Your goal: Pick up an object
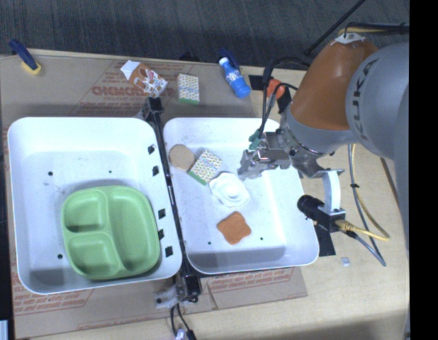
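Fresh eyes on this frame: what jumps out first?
The big grey arm with its orange band dominates the right side, its gripper low over the right bin. Next, the green divided tray sits alone in the left bin. Under the gripper is a small cluster: a white cup-like item, an orange piece and a green patterned packet.

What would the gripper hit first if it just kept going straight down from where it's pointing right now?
Most likely the white cup-like object, or the bare floor of the right bin just beside it. The gripper hangs just up and right of that object, but its height and exact line are hard to judge.
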Motion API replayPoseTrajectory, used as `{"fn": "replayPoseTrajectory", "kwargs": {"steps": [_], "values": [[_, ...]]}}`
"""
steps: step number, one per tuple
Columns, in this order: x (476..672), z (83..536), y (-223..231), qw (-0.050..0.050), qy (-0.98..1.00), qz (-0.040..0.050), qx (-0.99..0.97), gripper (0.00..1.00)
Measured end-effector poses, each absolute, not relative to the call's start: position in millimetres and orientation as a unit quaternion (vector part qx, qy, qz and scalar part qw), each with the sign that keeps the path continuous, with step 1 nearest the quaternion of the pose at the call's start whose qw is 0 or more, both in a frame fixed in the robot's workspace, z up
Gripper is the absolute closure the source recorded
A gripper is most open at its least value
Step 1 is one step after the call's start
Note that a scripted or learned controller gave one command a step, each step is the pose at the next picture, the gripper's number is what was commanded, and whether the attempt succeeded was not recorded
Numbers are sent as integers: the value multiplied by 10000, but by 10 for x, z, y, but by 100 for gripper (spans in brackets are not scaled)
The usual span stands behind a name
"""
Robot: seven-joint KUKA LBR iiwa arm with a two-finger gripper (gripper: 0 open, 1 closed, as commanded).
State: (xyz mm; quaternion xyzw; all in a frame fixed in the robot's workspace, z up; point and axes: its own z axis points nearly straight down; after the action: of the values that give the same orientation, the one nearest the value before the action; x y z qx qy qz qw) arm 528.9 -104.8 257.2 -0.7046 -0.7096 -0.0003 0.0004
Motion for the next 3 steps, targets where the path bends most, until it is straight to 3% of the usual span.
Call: {"fn": "replayPoseTrajectory", "kwargs": {"steps": [1,2,3], "values": [[4914,2393,-918,14,-7088,12,-7054,100],[4915,2395,-919,12,-7088,11,-7054,0],[4916,2395,-919,12,-7088,11,-7054,0]]}}
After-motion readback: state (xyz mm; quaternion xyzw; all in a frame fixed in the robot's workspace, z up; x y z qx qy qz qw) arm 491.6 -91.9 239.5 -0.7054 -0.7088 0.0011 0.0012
